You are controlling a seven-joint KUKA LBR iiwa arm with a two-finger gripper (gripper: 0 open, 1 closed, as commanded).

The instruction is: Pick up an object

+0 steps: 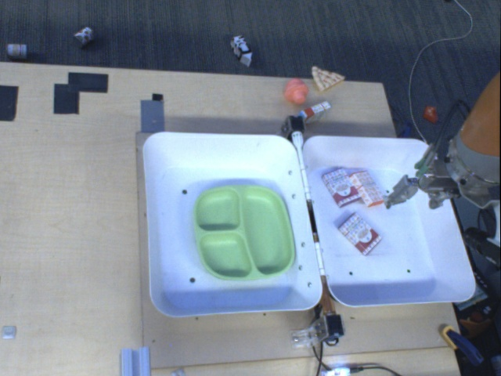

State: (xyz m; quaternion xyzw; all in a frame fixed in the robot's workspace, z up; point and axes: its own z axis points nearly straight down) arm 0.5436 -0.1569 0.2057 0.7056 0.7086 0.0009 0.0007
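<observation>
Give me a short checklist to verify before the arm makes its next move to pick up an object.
1. Targets available: two packets, the upper packet and the lower packet, lie in the right bin: ok.
2. Packets apart from each other: ok.
3. Gripper over the right bin, beside the upper packet: ok.
4. Something between the fingers: cannot tell.
5. Green tray sits in the left bin, away from the gripper: ok.

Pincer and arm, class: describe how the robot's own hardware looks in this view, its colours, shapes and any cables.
The arm enters from the right, with an orange band above a grey, rounded wrist. The pincer is dark grey metal with two slim, pointed fingers. A thin dark cable loops above the wrist.
</observation>
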